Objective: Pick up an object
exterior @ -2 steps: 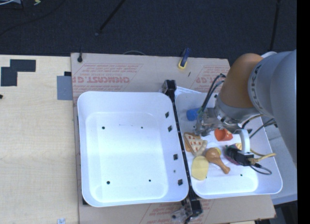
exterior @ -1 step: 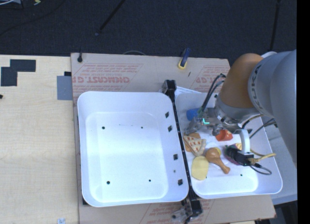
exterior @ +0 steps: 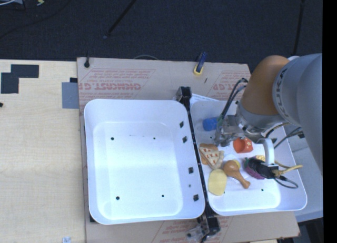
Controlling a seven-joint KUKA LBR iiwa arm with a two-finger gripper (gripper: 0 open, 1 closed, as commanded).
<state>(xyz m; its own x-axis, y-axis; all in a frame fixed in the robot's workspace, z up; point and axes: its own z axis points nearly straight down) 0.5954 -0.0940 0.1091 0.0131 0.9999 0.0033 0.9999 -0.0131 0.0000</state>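
Observation:
My gripper [exterior: 227, 134] hangs low over the back part of the right bin [exterior: 295, 201], under the grey arm with its orange band [exterior: 266, 87]. Just left of it lies a small blue object [exterior: 209, 124]. A red round piece [exterior: 243, 145] sits directly to its right, partly under the wrist. In front of the gripper lie a tan wedge with red dots [exterior: 211, 156], a brown drumstick shape [exterior: 236, 172] and a pale yellow lump [exterior: 217, 182]. A purple piece [exterior: 255, 169] rests further right.
The left bin [exterior: 100, 131] stands beside the right one, with a black divider clip [exterior: 184, 93] at the back between them. Cables loop from the wrist over the right bin's right side [exterior: 287, 173]. A yellow and blue clamp [exterior: 199, 66] sits on the cardboard's far edge.

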